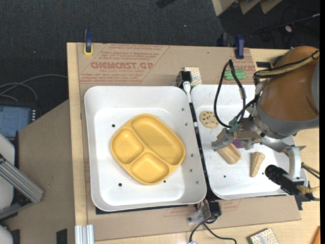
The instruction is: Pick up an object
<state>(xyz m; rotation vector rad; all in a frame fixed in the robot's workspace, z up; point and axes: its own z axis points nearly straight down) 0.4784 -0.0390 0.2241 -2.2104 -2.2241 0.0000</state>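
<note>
Two shallow white bins sit side by side at mid-frame: the left bin (pixel 99 136) carries one yellow three-compartment tray (pixel 147 149), and the right bin (pixel 238 187) holds three small things: one round cookie (pixel 206 118), one tan cylindrical block (pixel 229 154) and one ice-cream cone (pixel 256 163). The claw (pixel 228 138) hangs just above the block, perhaps touching it; whether it is open or closed I cannot tell, as the arm hides it. The table (pixel 127 65) is a brown printed board with two clamps on its upper edge, above dark carpet (pixel 76 9).
</note>
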